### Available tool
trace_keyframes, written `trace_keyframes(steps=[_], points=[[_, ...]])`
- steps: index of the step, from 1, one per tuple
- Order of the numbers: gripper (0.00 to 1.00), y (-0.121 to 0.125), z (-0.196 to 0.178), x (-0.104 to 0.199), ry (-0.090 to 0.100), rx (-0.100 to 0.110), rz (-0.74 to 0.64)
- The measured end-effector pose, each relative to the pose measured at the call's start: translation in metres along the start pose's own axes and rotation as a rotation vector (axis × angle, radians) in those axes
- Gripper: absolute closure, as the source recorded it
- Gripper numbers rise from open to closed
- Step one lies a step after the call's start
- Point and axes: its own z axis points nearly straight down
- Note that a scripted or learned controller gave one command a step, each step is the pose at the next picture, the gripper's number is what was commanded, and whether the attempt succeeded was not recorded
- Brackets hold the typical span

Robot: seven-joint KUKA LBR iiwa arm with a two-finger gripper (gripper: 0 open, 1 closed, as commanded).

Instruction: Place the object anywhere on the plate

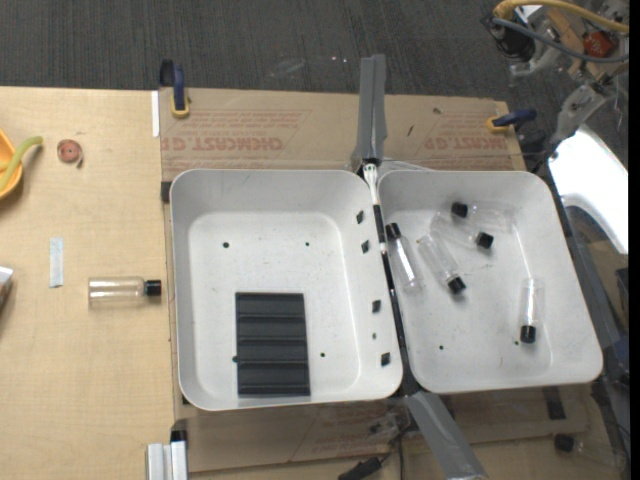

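A dark ridged plate (pixel 271 345) lies flat in the left bin (pixel 200 218), near its front wall. In the right bin (pixel 560 228) lie several small clear vials with black caps. One vial (pixel 402 260) rests against the divider side, another vial (pixel 441 264) lies in the middle, and a third vial (pixel 527 313) lies towards the right wall. Two more black caps (pixel 459 209) (pixel 484 239) sit near the back. Part of the arm (pixel 560 23), with yellow cabling, hangs above the bench's back right corner, away from the bins.
On the wooden bench left of the bins lies a loose clear vial (pixel 120 289). A white strip (pixel 56 262), a small round disc (pixel 68 150) and an orange object (pixel 8 163) lie there too. Blue clamps (pixel 170 78) hold the cardboard (pixel 260 133) under the bins.
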Motion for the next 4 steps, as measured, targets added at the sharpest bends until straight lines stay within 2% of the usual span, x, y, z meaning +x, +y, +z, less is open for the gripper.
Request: trace_keyframes(steps=[1,2,3,4], points=[[0.00,0.041,0.000,-0.042,0.000,0.000,0.156],[0.00,0.119,0.000,-0.145,-0.002,0.000,0.094],[0.00,0.096,0.001,-0.061,-0.002,0.000,0.151],[0.00,0.038,0.000,-0.018,0.001,-0.001,0.156]])
